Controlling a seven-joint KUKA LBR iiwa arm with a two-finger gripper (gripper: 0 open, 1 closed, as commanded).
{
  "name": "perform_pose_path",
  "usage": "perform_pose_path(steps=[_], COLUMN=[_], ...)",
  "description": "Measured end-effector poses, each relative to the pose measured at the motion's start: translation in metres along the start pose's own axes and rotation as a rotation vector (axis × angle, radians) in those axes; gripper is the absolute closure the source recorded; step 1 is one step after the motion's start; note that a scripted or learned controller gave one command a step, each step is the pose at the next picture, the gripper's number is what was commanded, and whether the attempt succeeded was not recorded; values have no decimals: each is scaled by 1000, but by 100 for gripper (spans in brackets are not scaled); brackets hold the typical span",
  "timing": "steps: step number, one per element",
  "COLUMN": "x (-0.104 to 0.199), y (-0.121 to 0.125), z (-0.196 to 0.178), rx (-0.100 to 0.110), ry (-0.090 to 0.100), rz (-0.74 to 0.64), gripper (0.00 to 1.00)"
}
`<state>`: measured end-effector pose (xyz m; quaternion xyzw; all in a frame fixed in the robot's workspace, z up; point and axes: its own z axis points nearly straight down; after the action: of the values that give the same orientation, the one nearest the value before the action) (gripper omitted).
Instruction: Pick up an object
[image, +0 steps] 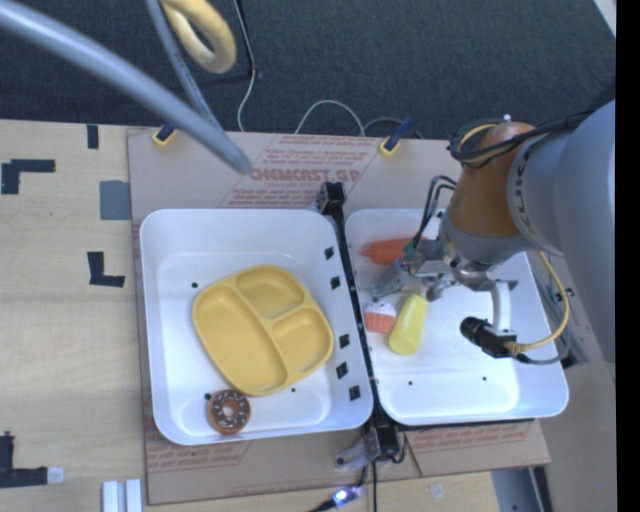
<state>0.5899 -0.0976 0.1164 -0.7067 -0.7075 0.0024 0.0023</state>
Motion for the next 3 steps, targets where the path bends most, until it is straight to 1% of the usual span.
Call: perform_pose_path(steps=[1,2,3], x=[1,1,-3], y=[0,1,-5], z=[34,21,-39], rx=[-5,-7,-10], ry=[-1,-2,-1], rz=[-1,-2,1], gripper=[0,100,100])
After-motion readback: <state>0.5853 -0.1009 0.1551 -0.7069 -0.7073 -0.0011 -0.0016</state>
